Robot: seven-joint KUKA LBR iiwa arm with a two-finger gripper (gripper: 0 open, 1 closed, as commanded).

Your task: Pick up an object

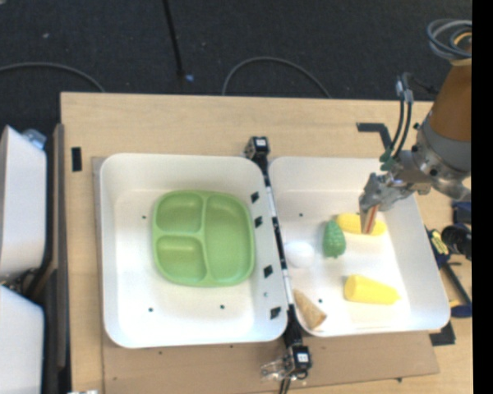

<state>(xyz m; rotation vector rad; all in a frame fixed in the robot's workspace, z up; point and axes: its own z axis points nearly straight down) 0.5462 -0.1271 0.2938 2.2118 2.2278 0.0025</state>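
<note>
The arm's gripper [370, 217] hung low in the right bin [419, 318], its tips right at the upper yellow piece [361, 224]; whether the pincer was wide or narrow I could not tell. Using that yellow piece as the mark: a green knobbly toy [334, 240] lay just beside it toward the divider, a white ball [300, 250] farther that way, a second yellow block [370, 290] nearer the front, and a tan cone [310, 309] in the front corner. The green divided plate [204, 238] sat well apart in the left bin [123, 318].
</note>
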